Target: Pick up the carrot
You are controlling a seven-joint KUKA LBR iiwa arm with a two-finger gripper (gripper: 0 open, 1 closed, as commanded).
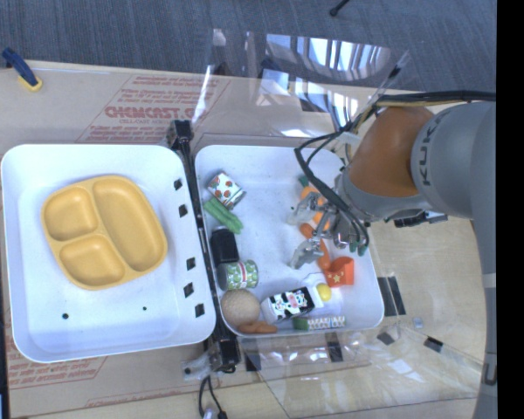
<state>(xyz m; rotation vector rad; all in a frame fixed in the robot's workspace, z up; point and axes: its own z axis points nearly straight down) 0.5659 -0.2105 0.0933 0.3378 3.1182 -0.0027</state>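
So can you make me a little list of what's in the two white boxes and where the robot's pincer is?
left bin: shallow white bin holding a yellow three-section plastic plate
right bin: shallow white bin with toy food
carrot: thin orange carrot at the near edge, beside a round tan ball
other items: green pod-shaped toy, black-and-white cow-pattern carton, red block
pincer: metal pincer low in the right bin, apart from the carrot

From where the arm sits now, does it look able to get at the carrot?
Probably yes, but awkwardly. The carrot lies at the right bin's near edge, tucked against the round beige ball and the cow-print carton, well away from the gripper. Its top looks uncovered.
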